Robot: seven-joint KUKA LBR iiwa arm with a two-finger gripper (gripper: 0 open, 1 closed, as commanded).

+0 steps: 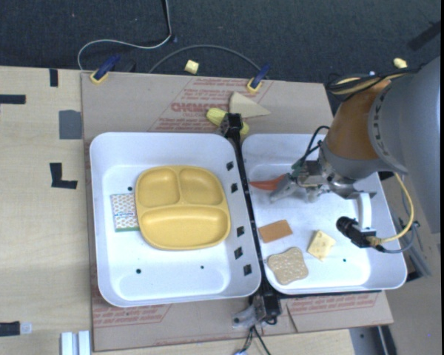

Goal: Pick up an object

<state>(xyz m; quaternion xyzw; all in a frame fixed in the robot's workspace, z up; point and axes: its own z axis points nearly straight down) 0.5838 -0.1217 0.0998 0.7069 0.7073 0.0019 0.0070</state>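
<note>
Red print runs across the cardboard sheet (pixel 170 103) under the two bins, but it is too faint and skewed to read. On the wooden bench at far left lie several black tape marks (pixel 59 176). The left bin (pixel 107 272) holds two things: a small patterned sponge (pixel 123 211) touching the left edge of one yellow divided plate (pixel 183 206) with three compartments. Behind the bins, two blue-and-yellow clamps (pixel 102 70) pin the cardboard, and a small yellow block (pixel 192 66) lies on the dark floor between them; a yellow piece (pixel 217 115) and a tan wedge (pixel 249 106) rest near the black divider (pixel 241 198) that joins the bins. The right bin (pixel 385 276) holds four loose items: a red-orange strip (pixel 266 184) near its left wall, a brown rectangular piece (pixel 274 231), a speckled toast-like piece (pixel 288 265) below it, and a pale yellow cheese-like cube (pixel 321 244) just right of those. The gripper (pixel 288 187) reaches in from the right, low over the bin, its tip just at the right end of the red-orange strip; whether it is parted or closed, or grips anything, cannot be told. The arm's grey body and orange band (pixel 351 128) cover the bin's upper right corner.
</note>
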